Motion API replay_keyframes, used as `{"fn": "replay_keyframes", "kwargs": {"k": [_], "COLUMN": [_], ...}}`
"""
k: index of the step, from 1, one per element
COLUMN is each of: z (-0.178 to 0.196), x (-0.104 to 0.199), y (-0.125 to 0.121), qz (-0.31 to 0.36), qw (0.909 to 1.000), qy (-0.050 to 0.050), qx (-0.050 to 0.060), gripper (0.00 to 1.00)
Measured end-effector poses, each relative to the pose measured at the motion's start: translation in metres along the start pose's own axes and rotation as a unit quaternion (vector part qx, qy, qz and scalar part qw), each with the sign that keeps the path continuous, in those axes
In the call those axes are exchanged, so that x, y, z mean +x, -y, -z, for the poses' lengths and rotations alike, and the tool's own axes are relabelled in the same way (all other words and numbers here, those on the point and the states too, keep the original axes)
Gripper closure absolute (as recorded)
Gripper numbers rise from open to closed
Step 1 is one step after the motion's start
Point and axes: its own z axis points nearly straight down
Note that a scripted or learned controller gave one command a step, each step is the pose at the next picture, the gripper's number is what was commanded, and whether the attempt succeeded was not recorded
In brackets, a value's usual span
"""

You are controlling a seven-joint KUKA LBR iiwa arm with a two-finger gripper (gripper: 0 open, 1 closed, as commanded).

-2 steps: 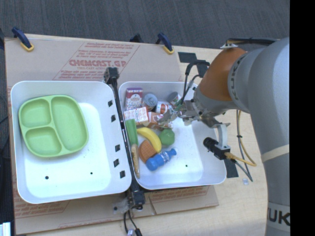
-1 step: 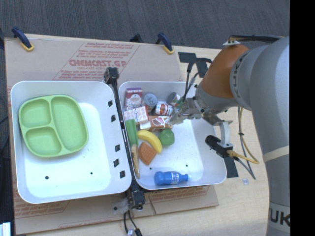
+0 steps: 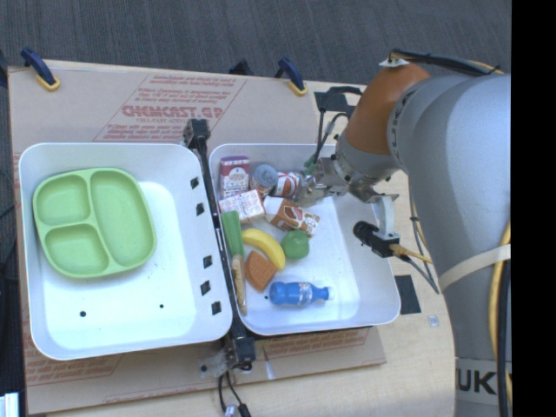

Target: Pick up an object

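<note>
Can [image 3: 288, 183] just beside pincer [image 3: 311, 188]

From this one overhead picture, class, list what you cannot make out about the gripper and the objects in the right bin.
- Gripper: its fingers are too small and crowded by the wrist to tell open from shut.
- Can beside the gripper: contact cannot be judged.
- Box labels: print too small to read.
- Right bin: the arm covers its far right corner.

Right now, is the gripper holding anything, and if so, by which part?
Cannot be told. The gripper sits low over the right bin beside a can, but its tip is too hidden to show a hold.
</note>
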Motion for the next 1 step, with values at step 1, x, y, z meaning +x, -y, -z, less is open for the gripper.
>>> {"fn": "replay_keyframes", "kwargs": {"k": [1], "z": [0.1523], "x": [0.0056], "y": [0.0081], "qz": [0.0], "qw": [1.0], "qy": [0.001], "qx": [-0.003], "gripper": [1.0]}}
